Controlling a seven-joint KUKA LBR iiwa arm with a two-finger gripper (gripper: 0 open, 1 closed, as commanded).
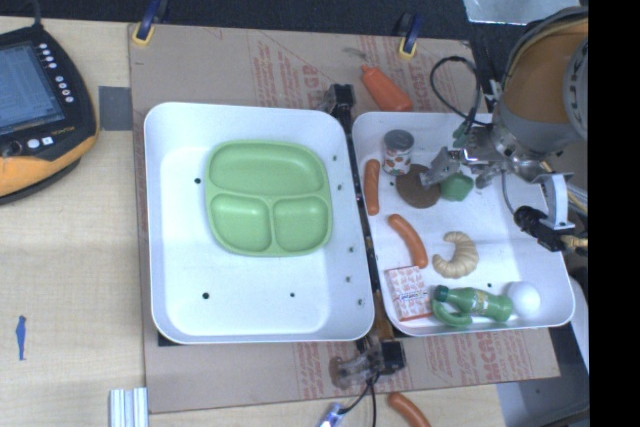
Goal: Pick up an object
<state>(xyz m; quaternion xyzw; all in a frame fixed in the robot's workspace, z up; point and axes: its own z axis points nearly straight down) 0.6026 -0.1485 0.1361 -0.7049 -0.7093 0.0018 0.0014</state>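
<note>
My gripper [458, 167] hangs over the back of the right bin [545, 260], fingers spread and open. A small green object [457, 186] lies just under and between the fingertips; I cannot tell whether they touch it. Next to it on the left lies a brown disc [413, 189], and behind that stands a small can [398, 152]. Also in this bin are two sausages [372, 187] [408, 240], a croissant [458, 255], a red-and-white packet [407, 292], a green bottle [470, 305] and a white egg [522, 298].
The left bin [175, 295] holds a green divided plate [268, 197]. An orange carrot [385, 90] lies on the bench behind the bins and another sausage [408, 408] in front of them. A teach pendant [35, 110] rests at far left.
</note>
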